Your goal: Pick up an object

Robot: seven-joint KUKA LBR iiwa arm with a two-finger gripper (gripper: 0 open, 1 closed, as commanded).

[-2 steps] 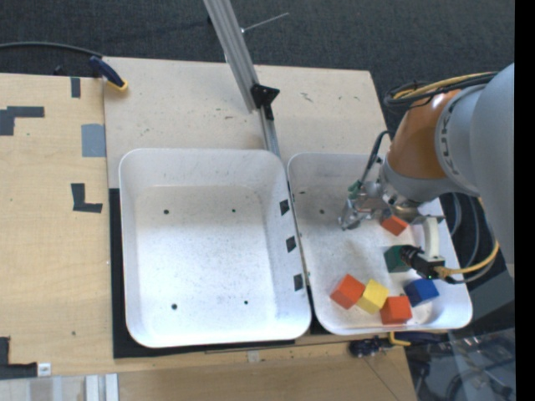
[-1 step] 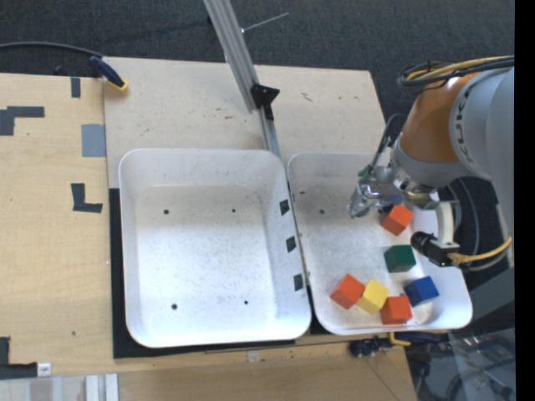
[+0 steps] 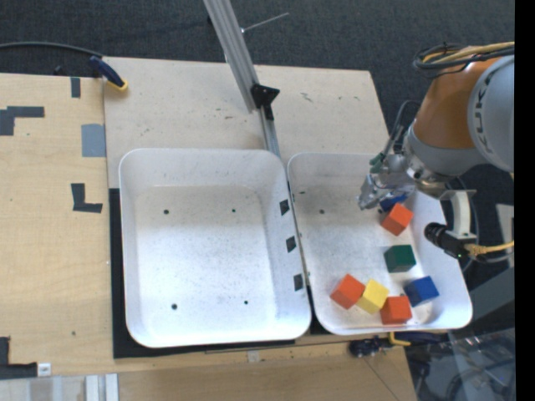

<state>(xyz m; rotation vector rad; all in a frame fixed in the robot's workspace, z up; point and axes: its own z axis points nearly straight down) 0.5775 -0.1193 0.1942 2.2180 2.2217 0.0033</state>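
Note:
My gripper hangs over the upper part of the right bin, near its far right side. Just below and right of it lies an orange block, close to the gripper's tip. A bit of blue peeks out between the gripper and that block; what it is stays unclear. Further toward the front lie a green block and a blue block. An orange block, a yellow block and a red-orange block cluster at the front edge.
The left bin sits beside the right one, sharing a raised rim. A slanted metal bar crosses the bench behind the bins. The arm's orange band and cables fill the right side.

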